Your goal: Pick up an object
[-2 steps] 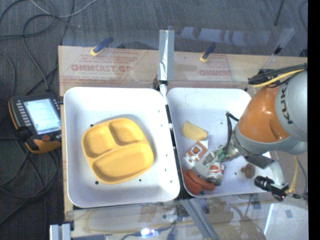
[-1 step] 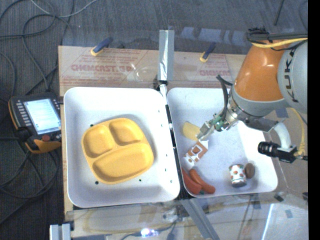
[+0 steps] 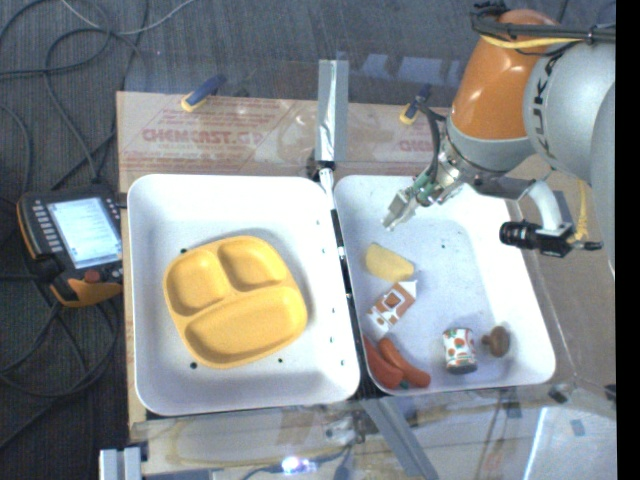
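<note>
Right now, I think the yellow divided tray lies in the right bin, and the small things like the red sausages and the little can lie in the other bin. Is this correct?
Not quite. The camera view shows the yellow divided tray in the left bin, alone. The red sausages and the little can lie in the right bin, as the small things do.

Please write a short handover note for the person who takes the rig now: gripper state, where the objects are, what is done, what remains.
Gripper: over the right bin's upper left part, holding nothing.
Right bin: yellow piece just below the gripper, small carton, red sausages at the front edge, small can, brown lump.
Left bin: yellow divided tray.
Done: nothing picked up yet.
Left: choose an object, probably the yellow piece, grasp and lift it.
</note>
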Controlling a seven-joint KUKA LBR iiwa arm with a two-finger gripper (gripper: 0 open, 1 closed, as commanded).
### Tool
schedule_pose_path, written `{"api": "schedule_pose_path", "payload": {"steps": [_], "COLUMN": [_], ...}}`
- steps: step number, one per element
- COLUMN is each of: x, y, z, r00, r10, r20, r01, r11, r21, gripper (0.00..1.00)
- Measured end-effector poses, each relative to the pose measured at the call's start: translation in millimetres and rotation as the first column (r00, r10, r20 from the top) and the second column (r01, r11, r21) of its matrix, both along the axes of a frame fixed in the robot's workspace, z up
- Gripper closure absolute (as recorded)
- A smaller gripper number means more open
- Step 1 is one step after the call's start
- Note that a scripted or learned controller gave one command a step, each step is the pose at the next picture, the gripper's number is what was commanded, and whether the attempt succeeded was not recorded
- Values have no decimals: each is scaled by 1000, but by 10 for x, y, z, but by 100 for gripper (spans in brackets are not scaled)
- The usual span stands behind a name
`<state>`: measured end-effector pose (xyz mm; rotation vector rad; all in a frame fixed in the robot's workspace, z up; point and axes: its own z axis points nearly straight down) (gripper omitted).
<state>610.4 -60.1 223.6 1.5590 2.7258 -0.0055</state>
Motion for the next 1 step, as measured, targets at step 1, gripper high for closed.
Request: {"api": "schedule_pose_path", "payload": {"steps": [1], "x": [-525], "y": [-80], "z": [-395], "r00": [966], "r10": [258], "r20": [-1], "r01": [-258], "r11": [966], "r21": [2], "gripper": [100]}}
